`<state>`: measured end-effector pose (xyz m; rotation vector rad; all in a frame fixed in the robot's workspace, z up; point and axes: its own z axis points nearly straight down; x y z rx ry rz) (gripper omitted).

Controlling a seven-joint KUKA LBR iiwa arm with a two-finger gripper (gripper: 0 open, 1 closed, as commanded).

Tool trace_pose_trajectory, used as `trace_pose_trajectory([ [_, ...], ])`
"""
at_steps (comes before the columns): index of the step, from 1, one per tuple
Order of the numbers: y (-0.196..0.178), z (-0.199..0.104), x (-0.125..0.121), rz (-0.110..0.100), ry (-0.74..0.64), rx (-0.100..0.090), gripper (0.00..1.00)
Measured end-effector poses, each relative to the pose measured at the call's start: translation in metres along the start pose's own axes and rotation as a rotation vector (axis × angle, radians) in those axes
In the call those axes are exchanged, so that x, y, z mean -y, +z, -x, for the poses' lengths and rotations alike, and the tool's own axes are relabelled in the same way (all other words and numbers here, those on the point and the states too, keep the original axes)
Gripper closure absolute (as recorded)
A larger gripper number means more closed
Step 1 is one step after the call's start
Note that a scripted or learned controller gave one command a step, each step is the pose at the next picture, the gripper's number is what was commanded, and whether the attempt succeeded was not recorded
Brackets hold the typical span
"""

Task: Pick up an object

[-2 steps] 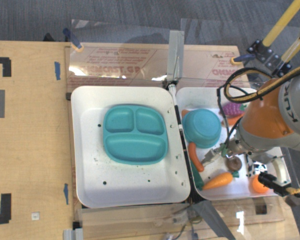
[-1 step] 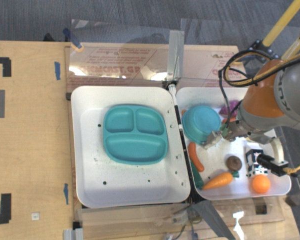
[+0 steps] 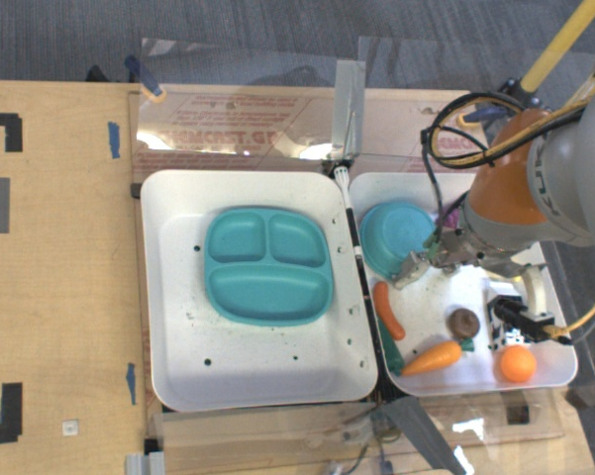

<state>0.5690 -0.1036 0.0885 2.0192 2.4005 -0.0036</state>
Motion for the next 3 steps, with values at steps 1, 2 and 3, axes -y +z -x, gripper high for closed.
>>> trace_pose_trajectory([
  [1,-0.0119,-0.0001,-0.0013,0.003,-0.003,0.002,1.00],
  [2,-0.0111,-0.0006,-0.0010,0.002,-0.004,0.001,0.00],
  [3,-0.0034,0.0076,-0.0001,-0.017,0.154,-0.019,0.00],
])
